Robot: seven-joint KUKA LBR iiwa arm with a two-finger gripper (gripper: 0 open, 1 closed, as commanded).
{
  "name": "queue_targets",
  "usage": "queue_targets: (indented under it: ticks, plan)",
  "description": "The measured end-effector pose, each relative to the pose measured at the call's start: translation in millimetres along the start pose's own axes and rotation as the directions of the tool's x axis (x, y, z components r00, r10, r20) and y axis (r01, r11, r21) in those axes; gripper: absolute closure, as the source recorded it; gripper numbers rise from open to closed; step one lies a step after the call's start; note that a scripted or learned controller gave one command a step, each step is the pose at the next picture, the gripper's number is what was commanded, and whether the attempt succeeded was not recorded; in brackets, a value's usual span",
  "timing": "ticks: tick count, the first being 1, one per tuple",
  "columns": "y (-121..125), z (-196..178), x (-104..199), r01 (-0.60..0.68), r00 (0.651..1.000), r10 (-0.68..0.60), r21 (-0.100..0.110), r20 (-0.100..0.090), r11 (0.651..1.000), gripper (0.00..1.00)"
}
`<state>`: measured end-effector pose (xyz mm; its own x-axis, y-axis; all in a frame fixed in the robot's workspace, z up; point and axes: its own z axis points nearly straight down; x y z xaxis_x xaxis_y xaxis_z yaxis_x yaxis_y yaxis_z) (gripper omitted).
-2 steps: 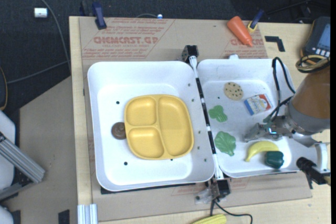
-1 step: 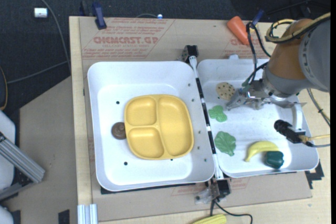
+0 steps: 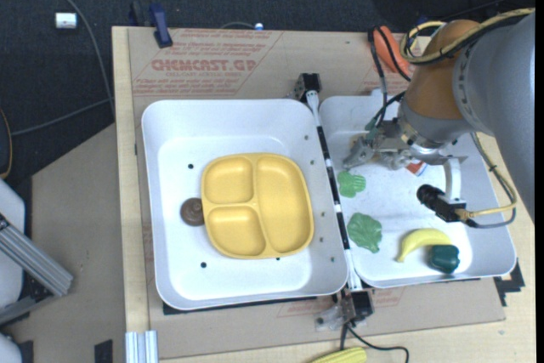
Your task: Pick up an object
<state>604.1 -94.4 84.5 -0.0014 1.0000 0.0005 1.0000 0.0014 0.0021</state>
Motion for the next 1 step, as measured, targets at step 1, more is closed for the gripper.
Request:
queue_targets:
  ticks: [1]
  plan:
    - [52.6,-0.5,-7.4,0.001,1.0,-0.001,0.0,0.002,1.0,0.0]
